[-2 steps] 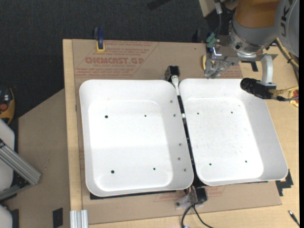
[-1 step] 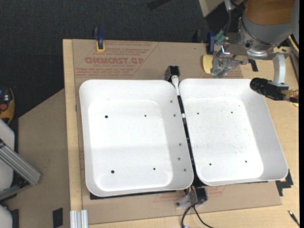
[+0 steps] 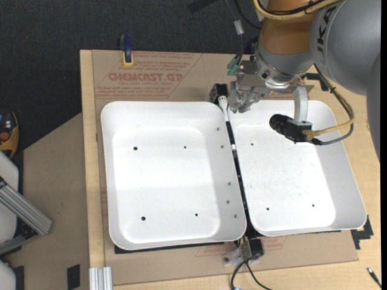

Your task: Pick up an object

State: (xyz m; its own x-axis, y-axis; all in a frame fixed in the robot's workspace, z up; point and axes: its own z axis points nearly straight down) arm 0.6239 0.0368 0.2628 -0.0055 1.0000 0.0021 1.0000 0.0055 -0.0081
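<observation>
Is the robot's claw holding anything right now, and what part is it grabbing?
It cannot be told. The gripper sits at the far edge of the right bin, with the arm hiding most of it, and no object shows in its grasp.

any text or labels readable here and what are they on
"CHEMCAST GP" in red, printed on the brown board behind the left bin.
Smaller red lines above and below it on the same board: too blurred to read.
Dark lettering on the grey arm: cut off, unreadable.
</observation>
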